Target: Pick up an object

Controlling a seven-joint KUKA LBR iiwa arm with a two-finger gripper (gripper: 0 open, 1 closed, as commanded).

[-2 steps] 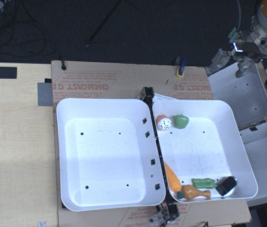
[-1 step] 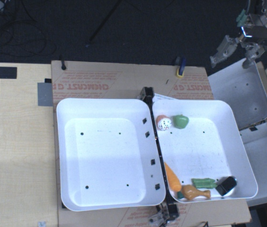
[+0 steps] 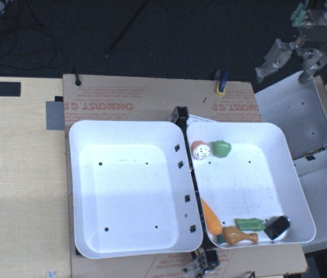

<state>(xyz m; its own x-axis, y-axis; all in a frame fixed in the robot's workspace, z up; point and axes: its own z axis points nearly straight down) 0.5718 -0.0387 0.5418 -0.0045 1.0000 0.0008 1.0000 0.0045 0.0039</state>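
One mirrored "CHEMCAST" print (image 3: 101,105) behind left bin (image 3: 82,133).

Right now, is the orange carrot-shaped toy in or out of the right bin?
In. The orange carrot-shaped toy lies on the right bin's floor against its left wall, near a tan toy.

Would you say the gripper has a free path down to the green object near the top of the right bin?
Probably yes. The green object lies uncovered with open bin floor to its right; just the spotted white ball sits close on its left. The gripper is up at the top right, nothing between.
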